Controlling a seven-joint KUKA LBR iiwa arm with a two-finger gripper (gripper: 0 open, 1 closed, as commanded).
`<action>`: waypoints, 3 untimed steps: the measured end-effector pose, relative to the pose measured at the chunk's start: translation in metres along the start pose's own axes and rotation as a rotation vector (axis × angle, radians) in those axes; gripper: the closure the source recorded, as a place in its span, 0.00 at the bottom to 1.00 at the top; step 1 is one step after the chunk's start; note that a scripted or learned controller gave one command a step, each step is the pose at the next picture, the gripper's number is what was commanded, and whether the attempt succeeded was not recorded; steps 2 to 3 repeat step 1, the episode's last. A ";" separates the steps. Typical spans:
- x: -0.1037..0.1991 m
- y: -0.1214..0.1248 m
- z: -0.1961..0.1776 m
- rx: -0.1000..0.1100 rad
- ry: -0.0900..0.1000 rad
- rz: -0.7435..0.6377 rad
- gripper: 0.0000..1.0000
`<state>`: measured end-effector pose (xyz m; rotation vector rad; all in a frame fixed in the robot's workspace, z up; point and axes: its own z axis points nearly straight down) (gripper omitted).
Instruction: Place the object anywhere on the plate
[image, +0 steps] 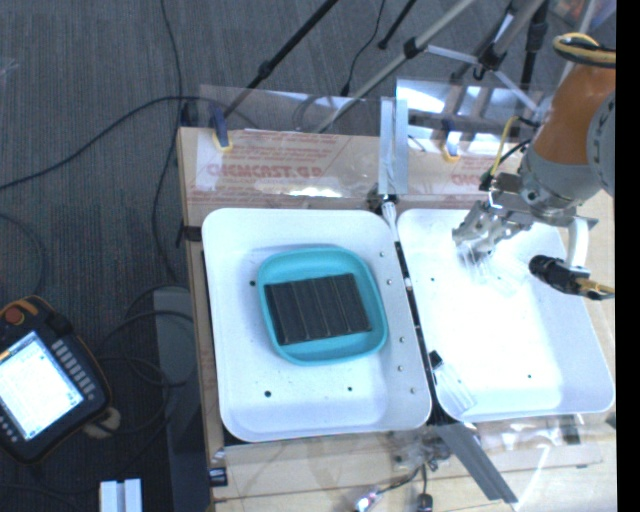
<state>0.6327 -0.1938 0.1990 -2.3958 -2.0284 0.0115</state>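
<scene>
Dark grey slab (318, 308), rectangular, ribbed with lengthwise grooves, matte. It lies flat on the teal plate (322, 353), covering most of the plate's middle, with its edges slightly skewed to the plate's rim. The plate sits centred in the left white bin (240, 385). The gripper (478, 243) hangs well right of the plate, over the far part of the right bin (520, 365). Spread or pressed together: cannot tell, too blurred.

A dark ridged block (320, 308) lies on the teal plate (320, 262) in the left bin (300, 400) — the gripper (478, 248) hangs over the right bin (510, 350)'s far part.
</scene>
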 end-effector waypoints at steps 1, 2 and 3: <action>0.000 0.000 0.000 0.000 0.000 0.000 0.00; 0.000 0.000 0.000 0.000 0.000 0.000 0.00; 0.000 0.000 0.000 0.000 0.000 0.000 0.00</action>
